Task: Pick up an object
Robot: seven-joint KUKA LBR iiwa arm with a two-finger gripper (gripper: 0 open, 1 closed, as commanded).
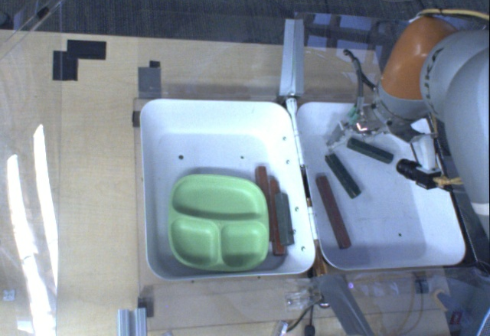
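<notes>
In the camera view the grey arm's gripper [354,126] hangs low over the far part of the right white bin [429,250], just beside the far end of a short dark green bar [370,150] lying flat; I judge this the approach step, and whether the fingers are apart or together I cannot tell. Next it must centre over one bar and close squarely across its narrow width. A second dark green bar [342,174] and a long brown stick [333,211] lie nearer, apart, all slim and flat.
</notes>
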